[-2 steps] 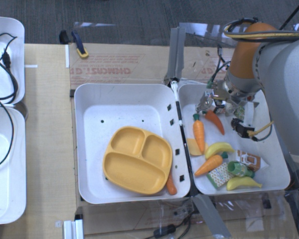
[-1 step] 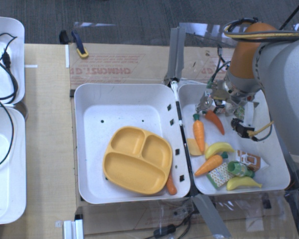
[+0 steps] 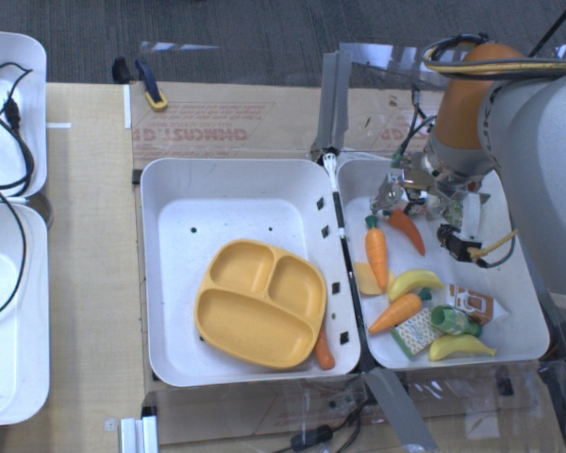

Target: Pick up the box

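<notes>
A small orange and white box (image 3: 471,303) lies in the right bin (image 3: 524,281), near its right wall. My gripper (image 3: 402,194) hangs over the far left part of that bin, well up and to the left of the box. Just below the gripper lies a red chili (image 3: 407,229), with an upright carrot (image 3: 376,250) to its left. Nothing of the box is near the gripper.
The right bin also holds a second carrot (image 3: 395,312), two bananas (image 3: 415,282) (image 3: 460,348), a green patterned packet (image 3: 416,331) and a green toy (image 3: 450,319). In the left bin (image 3: 170,253) sit a yellow divided plate (image 3: 261,302) and a small carrot (image 3: 324,353).
</notes>
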Action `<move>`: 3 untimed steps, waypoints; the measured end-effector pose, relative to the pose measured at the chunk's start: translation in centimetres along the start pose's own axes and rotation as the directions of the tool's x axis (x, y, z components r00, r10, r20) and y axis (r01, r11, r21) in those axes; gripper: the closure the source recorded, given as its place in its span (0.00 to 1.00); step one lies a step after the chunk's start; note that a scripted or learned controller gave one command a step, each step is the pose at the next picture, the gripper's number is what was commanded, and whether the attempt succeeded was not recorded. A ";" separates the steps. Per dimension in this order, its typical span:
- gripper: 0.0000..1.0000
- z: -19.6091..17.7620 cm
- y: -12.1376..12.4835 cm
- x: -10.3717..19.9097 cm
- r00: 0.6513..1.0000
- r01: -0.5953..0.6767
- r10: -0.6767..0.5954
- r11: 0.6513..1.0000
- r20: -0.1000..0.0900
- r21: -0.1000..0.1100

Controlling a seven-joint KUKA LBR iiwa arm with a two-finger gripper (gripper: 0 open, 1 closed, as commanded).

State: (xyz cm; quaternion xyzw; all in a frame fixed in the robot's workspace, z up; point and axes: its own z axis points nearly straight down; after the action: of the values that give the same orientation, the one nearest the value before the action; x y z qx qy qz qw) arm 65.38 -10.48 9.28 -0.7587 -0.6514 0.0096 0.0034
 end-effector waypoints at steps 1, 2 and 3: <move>0.00 0.0 0.0 0.0 1.000 0.000 0.000 1.000 0.000 0.000; 0.00 0.0 0.0 0.0 1.000 0.000 0.000 1.000 0.000 0.000; 0.00 0.0 0.0 0.0 1.000 0.000 0.000 1.000 0.000 0.000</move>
State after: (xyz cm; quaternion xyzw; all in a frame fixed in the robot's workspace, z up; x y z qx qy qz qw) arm 65.38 -10.46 9.26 -0.7587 -0.6514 0.0094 0.0033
